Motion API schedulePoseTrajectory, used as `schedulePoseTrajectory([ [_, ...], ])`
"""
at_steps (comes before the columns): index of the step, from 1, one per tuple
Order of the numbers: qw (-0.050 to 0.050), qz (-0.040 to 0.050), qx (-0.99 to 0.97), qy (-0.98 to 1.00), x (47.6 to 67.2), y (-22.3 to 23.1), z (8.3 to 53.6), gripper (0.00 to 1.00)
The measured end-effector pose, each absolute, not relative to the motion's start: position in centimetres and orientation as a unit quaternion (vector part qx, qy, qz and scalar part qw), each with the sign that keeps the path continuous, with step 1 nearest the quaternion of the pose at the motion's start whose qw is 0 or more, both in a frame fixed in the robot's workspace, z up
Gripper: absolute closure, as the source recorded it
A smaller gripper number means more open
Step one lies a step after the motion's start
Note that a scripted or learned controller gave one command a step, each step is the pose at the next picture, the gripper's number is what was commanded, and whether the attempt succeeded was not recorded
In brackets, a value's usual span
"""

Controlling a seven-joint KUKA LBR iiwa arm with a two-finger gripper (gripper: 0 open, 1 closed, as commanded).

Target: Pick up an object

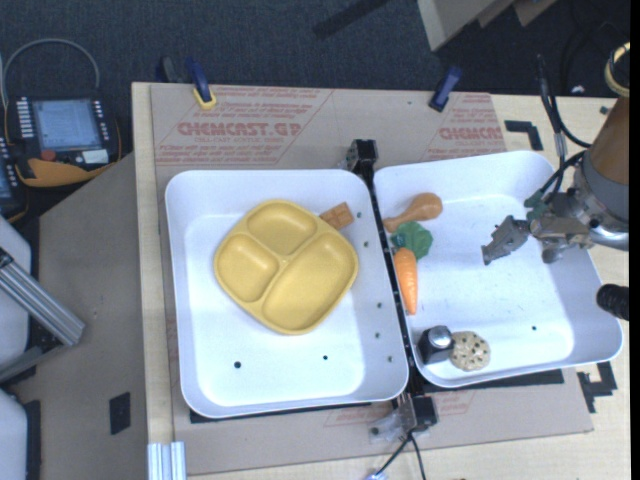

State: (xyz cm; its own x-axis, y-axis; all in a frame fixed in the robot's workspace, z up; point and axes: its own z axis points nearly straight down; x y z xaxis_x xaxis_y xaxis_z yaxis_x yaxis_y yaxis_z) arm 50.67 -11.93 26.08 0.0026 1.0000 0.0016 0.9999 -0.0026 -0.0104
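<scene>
While the grey arm with its orange band reaches in from the right, its two-finger gripper hangs over the upper right part of the right-hand shallow white bin, dark fingers spread apart with nothing between them. No object is picked yet, judged from that bare gap. Candidates lie well apart from the claw, along the bin's left side: an orange toy carrot with a green leafy top lying lengthwise just beside the divider, a tan pear-shaped wooden piece above it and touching the green top, and near the bottom edge a round speckled cookie touching a small grey-and-black puck-like thing. The left-hand white bin holds a yellow three-compartment plastic plate with a small brown block at its upper right rim. Risks from here: the carrot sits tight against the bin wall, so one finger could strike the rim or divider and the close could miss. Carrot top and pear piece overlap; a descent there could nudge both, or pinch the soft green and slip off. The cookie is flat and low, so fingers may skate over it or push it into the puck.
</scene>
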Motion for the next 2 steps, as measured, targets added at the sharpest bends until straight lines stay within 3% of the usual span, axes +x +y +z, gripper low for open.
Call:
schedulePoseTrajectory([
  [1,0.0,-0.0002,-0.707,-0.707,50.9,-11.9,26.6,0.0],
  [2,0.004,0.002,-0.708,-0.707,50.3,-12.2,20.4,0.0],
])
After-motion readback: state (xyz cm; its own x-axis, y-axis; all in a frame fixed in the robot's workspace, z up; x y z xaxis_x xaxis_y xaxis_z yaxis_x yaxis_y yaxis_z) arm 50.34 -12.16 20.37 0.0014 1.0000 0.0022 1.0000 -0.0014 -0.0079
